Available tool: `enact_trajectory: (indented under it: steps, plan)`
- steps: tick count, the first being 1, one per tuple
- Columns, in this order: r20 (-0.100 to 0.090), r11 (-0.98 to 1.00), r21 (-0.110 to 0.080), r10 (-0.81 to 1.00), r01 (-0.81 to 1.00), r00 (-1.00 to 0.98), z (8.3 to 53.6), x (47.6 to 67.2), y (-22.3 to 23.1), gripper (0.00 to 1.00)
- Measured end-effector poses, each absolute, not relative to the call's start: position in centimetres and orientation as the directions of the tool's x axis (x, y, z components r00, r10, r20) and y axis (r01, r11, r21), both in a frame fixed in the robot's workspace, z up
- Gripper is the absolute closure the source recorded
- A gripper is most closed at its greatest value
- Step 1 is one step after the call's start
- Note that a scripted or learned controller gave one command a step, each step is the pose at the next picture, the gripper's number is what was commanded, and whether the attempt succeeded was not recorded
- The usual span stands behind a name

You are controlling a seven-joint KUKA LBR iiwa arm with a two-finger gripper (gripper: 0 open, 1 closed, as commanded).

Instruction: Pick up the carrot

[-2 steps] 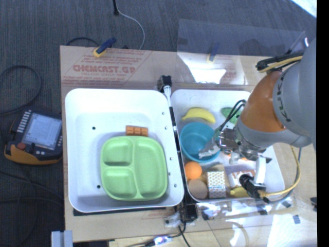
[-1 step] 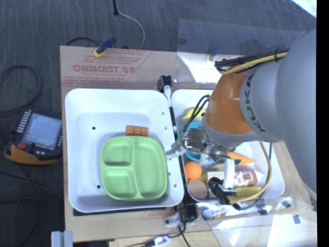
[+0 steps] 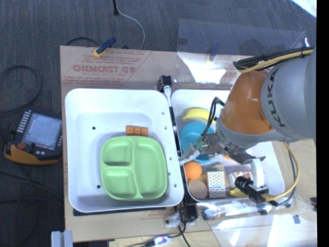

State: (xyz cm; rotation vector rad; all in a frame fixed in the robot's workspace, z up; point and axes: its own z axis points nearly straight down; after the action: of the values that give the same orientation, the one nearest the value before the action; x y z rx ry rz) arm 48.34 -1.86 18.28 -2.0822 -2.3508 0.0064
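The arm (image 3: 267, 102) reaches in from the right and bends down over the right bin (image 3: 277, 176), with its orange band above the bin's middle. The hand (image 3: 201, 149) sits low at that bin's left side, at the near rim of a blue bowl (image 3: 191, 133) and just beyond an orange ball (image 3: 193, 170). Whether the hand is apart or together cannot be told, because the wrist covers most of it.

The carrot (image 3: 227, 158) can be placed only tentatively. An orange strip lies just right of the hand, mostly hidden under the wrist.

Nearest in the right bin are a beige egg (image 3: 198, 189) and a patterned box (image 3: 216, 184), side by side. Beyond the bowl lies a yellow thing (image 3: 198, 115), partly covered.

The left bin (image 3: 77, 138) holds a green plate (image 3: 134, 168), and beyond it a small orange block (image 3: 136, 131).
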Motion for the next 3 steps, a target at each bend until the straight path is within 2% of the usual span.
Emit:
enact_trajectory:
  steps: [1, 2, 3]
  plan:
    - [-0.003, 0.147, -0.002, 0.989, 0.989, -0.147, 18.3, 53.1, -7.4, 0.0]
    - [-0.001, 0.347, -0.003, 0.938, 0.938, -0.347, 12.9, 48.3, -14.4, 0.0]
    - [-0.008, 0.461, 0.007, 0.887, 0.887, -0.461, 9.1, 55.2, -14.7, 0.0]
